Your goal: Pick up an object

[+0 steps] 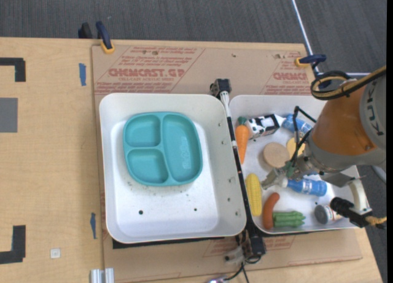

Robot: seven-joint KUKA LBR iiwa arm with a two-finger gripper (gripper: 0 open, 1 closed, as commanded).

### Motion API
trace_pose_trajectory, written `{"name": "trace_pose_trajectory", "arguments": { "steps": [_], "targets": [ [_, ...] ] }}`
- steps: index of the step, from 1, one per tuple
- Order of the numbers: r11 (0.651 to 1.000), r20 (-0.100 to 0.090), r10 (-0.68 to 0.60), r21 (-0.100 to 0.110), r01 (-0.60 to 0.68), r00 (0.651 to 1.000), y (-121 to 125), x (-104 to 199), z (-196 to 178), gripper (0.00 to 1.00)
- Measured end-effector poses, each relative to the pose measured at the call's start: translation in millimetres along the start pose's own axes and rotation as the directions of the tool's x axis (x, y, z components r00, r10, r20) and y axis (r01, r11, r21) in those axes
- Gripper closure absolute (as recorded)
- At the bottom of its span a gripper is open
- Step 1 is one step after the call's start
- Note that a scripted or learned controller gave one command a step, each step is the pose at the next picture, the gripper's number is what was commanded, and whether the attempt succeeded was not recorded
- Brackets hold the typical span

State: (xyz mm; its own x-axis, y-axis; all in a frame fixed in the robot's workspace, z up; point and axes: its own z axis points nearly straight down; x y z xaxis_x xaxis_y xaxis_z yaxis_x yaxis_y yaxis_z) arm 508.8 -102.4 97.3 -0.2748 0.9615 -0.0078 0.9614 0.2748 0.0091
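Bins sit side by side on the bench. The left bin [113,153] holds a teal divided plate [163,148], lying flat toward its upper half. The right bin [245,105] holds a scatter of toy food and small items — an orange carrot [242,140] along its left wall, a yellow corn cob [253,194] below it, a red sausage [269,209] beside the corn, and a green vegetable piece [288,218] near the bottom edge. A black-and-white cow figure [264,125] lies near the top, with a round tan disc [276,155] just below it. A blue bottle [308,186] lies on its side toward the right, and a grey-capped tube [323,214] rests near the lower right corner.

The arm [344,125] reaches in from the right, its orange band over the right bin. Its gripper [284,174] is low in the bin, between the tan disc and the blue bottle — how its tips are set cannot be told at this angle, and nothing is visibly held.
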Motion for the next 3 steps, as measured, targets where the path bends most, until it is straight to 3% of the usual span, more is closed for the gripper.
{"name": "trace_pose_trajectory", "arguments": {
  "steps": [1, 2, 3],
  "targets": [
    [0.991, -0.007, -0.137, 0.005, 0.137, 0.991, 51, -16, 11, 0.0],
    [0.992, -0.006, -0.122, 0.005, 0.122, 0.992, 105, -39, 13, 0.0],
    [0.997, -0.012, 0.064, 0.031, -0.064, 0.998, 138, -40, 14, 0.0]
  ]
}}
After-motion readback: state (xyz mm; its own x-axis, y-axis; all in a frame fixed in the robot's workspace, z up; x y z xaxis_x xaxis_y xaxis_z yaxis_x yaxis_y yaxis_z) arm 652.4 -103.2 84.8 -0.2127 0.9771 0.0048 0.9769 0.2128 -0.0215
